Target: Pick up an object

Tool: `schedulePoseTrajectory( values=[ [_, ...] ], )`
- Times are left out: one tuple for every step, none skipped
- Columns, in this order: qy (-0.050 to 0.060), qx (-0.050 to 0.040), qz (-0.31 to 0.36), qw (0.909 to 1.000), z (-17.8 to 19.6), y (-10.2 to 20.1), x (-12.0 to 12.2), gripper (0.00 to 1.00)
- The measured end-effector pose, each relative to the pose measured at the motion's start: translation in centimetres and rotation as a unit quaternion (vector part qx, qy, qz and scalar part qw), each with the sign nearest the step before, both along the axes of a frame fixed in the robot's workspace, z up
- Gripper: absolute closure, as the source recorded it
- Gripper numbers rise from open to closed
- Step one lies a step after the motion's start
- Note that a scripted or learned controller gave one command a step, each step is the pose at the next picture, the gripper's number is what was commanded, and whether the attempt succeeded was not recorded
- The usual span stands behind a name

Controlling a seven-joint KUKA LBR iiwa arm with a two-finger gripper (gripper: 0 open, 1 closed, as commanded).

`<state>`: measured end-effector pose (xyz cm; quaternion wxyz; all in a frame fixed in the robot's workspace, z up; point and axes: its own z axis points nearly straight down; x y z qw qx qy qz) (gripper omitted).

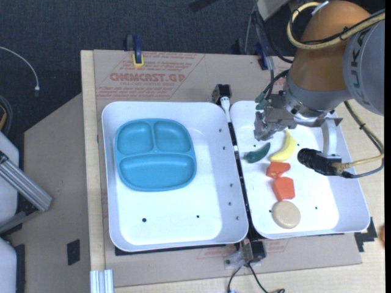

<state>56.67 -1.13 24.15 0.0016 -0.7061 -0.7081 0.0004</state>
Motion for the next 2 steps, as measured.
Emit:
schedulePoseTrajectory(
  values=[
    [0.0,-0.0003,0.0,1.0,0.0,4.3,-3.7,1.0],
    [0.001,-0.0002,0.0,1.0,-1.4,8.0,-6.2,1.0]
  ],
)
